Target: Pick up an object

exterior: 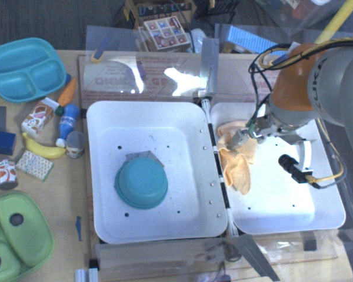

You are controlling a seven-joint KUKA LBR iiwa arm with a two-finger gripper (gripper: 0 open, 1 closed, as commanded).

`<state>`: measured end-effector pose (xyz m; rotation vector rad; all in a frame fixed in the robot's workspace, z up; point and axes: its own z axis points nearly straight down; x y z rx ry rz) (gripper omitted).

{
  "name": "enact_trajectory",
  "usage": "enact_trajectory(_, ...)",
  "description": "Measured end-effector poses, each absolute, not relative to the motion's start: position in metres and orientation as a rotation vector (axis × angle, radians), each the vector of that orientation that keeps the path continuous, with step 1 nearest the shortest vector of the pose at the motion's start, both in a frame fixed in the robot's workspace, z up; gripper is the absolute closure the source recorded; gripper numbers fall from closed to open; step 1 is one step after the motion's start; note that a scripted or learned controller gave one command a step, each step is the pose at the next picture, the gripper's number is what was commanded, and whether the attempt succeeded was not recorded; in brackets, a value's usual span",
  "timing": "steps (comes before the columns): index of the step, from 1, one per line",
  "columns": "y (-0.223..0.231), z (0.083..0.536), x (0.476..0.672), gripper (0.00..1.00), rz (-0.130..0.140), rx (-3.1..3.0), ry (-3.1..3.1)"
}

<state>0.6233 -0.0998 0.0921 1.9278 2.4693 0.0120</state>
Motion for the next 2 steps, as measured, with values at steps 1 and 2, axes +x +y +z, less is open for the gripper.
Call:
enact_trajectory(1,-0.099,0.104,0.625,1.0,0.019,1.925,2.465)
enact_trajectory(2,-0.063,0.216,0.658,1.0,0.002,1.616,2.688)
